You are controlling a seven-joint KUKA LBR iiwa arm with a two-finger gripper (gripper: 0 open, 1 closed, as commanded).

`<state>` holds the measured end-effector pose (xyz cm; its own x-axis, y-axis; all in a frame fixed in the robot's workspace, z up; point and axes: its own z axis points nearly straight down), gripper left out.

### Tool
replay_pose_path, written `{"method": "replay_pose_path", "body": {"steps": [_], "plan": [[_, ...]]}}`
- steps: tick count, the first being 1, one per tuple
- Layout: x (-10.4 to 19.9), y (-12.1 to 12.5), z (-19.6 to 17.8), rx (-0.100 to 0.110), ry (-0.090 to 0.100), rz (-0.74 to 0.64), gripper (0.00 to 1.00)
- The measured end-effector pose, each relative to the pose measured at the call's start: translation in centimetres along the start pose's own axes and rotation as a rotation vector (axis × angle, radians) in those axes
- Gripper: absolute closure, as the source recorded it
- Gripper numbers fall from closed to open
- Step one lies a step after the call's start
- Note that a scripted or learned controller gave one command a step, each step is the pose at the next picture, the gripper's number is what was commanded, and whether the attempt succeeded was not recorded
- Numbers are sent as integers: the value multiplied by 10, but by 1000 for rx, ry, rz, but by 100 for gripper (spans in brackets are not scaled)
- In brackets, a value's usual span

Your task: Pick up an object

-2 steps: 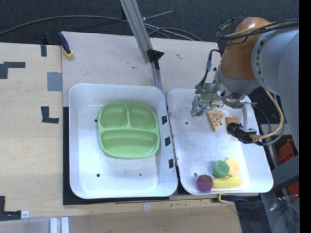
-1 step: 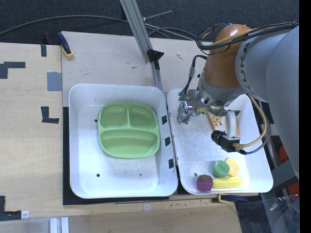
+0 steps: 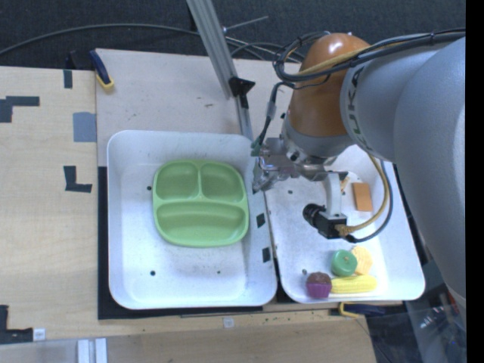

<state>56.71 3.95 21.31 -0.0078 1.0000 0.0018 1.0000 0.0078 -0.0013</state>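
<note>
A: Where's the gripper right now?

B: At the near-left edge of the right bin, close to the wall it shares with the left bin. It hangs below the orange band of the arm, and the arm's bulk covers much of it. I cannot tell how it stands, wide or narrow, and nothing shows in its grasp.

A: And the things to pick?

B: Grouped in the right bin's front corner, well apart from the gripper: a green round piece, a yellow corn cob lying just below it, a purple-and-brown piece touching the corn's left end, and a pale yellow piece beside the green one. An orange block lies farther back, near the arm's cable.

A: The left bin?

B: It carries a green divided plate, three compartments, lying flat.

A: Any writing or labels?

B: None that can be read. The counter bears dark tape marks, and a blue-and-yellow clamp lies at its far side.
</note>
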Motion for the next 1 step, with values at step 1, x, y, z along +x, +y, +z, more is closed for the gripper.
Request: {"method": "replay_pose_path", "body": {"steps": [1], "plan": [[42,-17,1,2,-1,1,100]]}}
